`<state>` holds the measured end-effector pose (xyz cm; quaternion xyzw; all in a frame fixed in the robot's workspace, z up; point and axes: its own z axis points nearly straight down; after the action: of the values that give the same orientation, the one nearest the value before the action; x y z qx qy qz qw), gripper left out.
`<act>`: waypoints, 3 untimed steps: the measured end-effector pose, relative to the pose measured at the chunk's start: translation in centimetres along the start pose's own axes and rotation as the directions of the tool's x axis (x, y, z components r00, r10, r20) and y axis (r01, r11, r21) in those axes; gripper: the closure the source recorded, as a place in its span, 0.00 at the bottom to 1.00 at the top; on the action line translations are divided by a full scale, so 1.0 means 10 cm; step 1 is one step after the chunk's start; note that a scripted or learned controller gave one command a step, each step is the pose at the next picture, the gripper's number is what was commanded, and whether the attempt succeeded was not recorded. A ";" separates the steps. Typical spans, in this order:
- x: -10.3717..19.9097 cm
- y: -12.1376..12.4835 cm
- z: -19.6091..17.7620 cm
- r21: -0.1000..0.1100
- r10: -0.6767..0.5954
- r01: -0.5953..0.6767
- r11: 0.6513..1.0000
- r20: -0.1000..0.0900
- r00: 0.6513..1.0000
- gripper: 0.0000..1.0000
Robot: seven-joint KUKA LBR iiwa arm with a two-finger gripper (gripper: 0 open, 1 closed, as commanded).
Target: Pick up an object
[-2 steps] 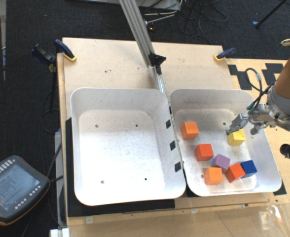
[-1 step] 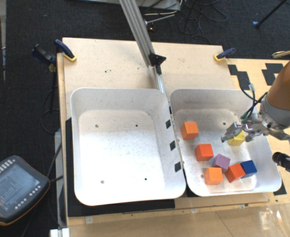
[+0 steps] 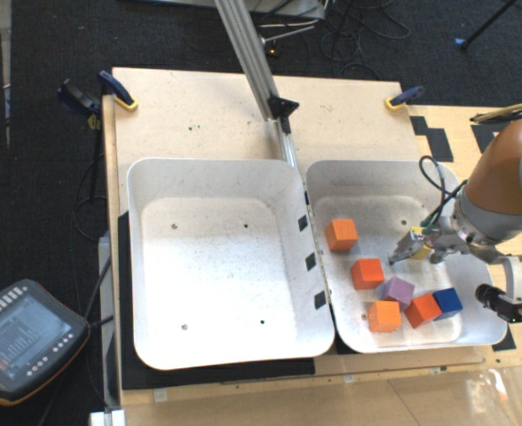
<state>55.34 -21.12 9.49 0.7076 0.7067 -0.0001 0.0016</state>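
Camera view shows the gripper [image 3: 409, 247] hovering empty over the right bin [image 3: 367, 180], its grip state unclear. Blocks cluster toward that bin's near edge; next, descend squarely onto the red-orange block [image 3: 367, 273] nearby.

A single fixed camera sits above the bench [image 3: 199, 105] and looks down at a slant, far enough back to take in both white bins [image 3: 217, 256] and the dark floor [image 3: 48, 25] beyond, with the arm [image 3: 505, 180] entering from the right.
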 end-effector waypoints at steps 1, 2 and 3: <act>0.01 0.00 -0.11 0.000 -0.001 0.001 1.000 -0.001 1.000 1.00; -0.01 -0.09 -0.64 -0.003 0.000 0.000 1.000 0.000 1.000 1.00; -0.02 -0.07 -1.18 -0.005 -0.004 0.004 1.000 0.000 1.000 1.00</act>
<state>54.62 -21.25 21.25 0.7063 0.7079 0.0013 0.0034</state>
